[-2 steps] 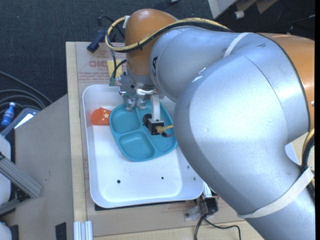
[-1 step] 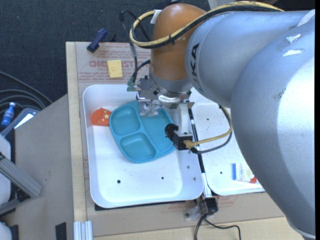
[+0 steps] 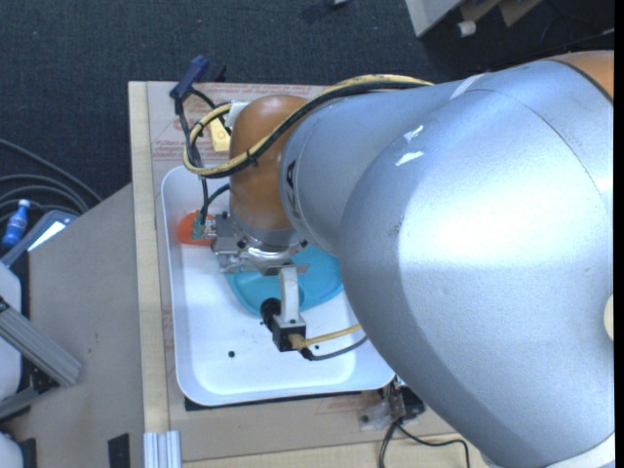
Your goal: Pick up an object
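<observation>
Camera view puts the gripper (image 3: 258, 254) low over the light-blue flat plastic disc (image 3: 320, 279), which lies midway in the shallow white bin (image 3: 210, 359); whether it is clenched we cannot tell (the wrist (image 3: 263, 178) hides it). We judge a disc so flat could slip the grasp.

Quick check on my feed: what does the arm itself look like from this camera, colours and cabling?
The arm is a thick, rounded grey casing. Above the wrist sits a glossy orange band, then a silver metal ring. A yellow cable arcs over the band, with thin black wires beside it.
</observation>
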Available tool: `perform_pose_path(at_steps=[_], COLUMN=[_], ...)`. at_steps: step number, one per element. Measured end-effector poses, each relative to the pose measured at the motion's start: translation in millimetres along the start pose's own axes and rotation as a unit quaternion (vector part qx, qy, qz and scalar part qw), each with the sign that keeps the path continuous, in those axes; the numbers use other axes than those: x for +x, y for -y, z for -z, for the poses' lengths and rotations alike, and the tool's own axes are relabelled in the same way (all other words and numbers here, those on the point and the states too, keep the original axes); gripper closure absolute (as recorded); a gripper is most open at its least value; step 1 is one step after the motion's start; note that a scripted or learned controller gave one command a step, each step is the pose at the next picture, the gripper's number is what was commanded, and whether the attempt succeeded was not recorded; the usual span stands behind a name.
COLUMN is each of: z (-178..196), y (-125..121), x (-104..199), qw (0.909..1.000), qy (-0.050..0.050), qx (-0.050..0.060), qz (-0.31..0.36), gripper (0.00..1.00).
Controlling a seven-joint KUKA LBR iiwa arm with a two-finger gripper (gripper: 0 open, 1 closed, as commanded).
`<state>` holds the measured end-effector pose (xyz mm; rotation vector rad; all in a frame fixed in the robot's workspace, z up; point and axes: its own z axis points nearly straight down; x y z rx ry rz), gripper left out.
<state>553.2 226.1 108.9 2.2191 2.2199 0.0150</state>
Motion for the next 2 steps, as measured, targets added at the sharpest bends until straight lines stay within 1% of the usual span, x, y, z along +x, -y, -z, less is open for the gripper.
perform_pose_path(at_steps=[1,2], z=[68.2,77.8], y=[-79.2,-79.1], x=[-4.9,-3.9], qw=[1.0000,1.0000], qy=[0.002,0.002], qx=[0.004,0.004], qz=[0.000,0.001], gripper=[1.00,1.00])
